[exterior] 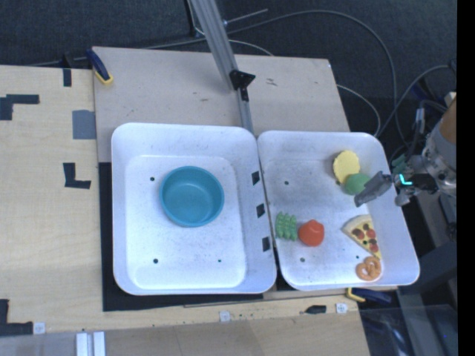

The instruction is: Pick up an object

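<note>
Pale wood makes up the desk [44,199], which carries a few dark tape marks on its left part and two shallow white bins set side by side, their inner rims touching. Dark floor with loose cables lies beyond the desk's far edge, and a grey metal pole [211,28] slants down from the top toward the seam between the bins.

In the left bin [133,273] sits one blue bowl [192,196], upright, a little left of the bin's middle.

On the floor of the right bin [312,162] are six small toys. One yellow piece [345,165] lies near the far right side, with one green ball [356,182] touching its near edge. One green ridged block [286,225] and one red tomato-like ball [312,233] lie just beside each other near the middle of the near half. One pizza slice [362,233] lies to their right, and one small pretzel [369,268] lies in the near right corner, apart from the slice.

One arm reaches in from the right, and its gripper [371,188] hangs over the right side of the right bin, just beside the green ball and above the pizza slice. Whether the fingers are apart or together I cannot tell, as they appear only as a dark grey shape. No toy is visibly between them.
</note>
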`<action>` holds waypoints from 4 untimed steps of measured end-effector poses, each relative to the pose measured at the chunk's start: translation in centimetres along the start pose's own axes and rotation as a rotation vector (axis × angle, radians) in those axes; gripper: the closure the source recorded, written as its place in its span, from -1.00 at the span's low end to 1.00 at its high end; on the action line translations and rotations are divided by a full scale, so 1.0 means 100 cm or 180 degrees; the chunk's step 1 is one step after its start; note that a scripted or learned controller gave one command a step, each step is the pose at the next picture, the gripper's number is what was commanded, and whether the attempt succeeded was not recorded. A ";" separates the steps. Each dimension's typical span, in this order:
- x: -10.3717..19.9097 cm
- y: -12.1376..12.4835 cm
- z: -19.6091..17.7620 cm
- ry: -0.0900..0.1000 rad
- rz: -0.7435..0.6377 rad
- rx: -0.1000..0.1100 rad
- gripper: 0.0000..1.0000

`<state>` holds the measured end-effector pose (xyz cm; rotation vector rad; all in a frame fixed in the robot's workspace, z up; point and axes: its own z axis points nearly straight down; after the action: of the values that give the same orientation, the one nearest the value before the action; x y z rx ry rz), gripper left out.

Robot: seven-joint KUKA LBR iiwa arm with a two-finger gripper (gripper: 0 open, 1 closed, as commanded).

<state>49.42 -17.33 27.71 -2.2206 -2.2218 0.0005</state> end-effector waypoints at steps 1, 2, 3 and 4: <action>0.000 0.000 0.000 0.0000 0.0000 0.0000 -1.00; -0.002 0.005 0.060 0.0004 0.0000 0.0017 -1.00; -0.011 0.008 0.115 0.0003 0.0002 0.0014 -1.00; -0.013 0.010 0.158 0.0003 0.0000 0.0012 -1.00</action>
<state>50.45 -18.65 11.94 -2.2183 -2.2193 0.0037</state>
